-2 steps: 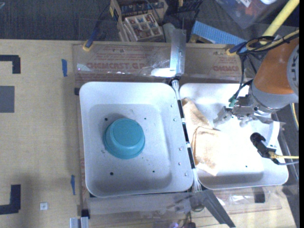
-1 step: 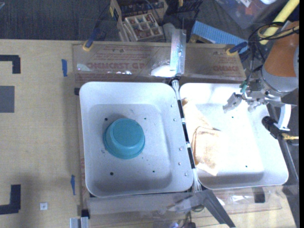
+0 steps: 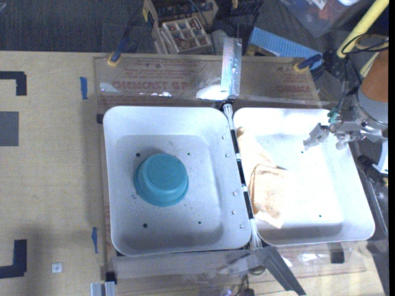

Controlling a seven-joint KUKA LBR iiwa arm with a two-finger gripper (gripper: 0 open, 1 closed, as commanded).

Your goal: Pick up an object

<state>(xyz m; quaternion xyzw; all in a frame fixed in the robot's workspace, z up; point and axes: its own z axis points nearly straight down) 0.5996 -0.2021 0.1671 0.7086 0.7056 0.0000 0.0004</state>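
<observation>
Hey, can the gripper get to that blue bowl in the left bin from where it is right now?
Probably yes. The blue bowl sits alone, upside down, in the left bin, open from above. The gripper hangs over the right bin, so it must cross the divider first.

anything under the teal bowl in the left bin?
The round teal plastic bowl sits rim-down on the left white bin floor. Anything beneath it is covered, so that cannot be seen.

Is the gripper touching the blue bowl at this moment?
Apart. The camera view shows the gripper above the right bin, while the blue bowl sits in the left bin, across the divide.
</observation>
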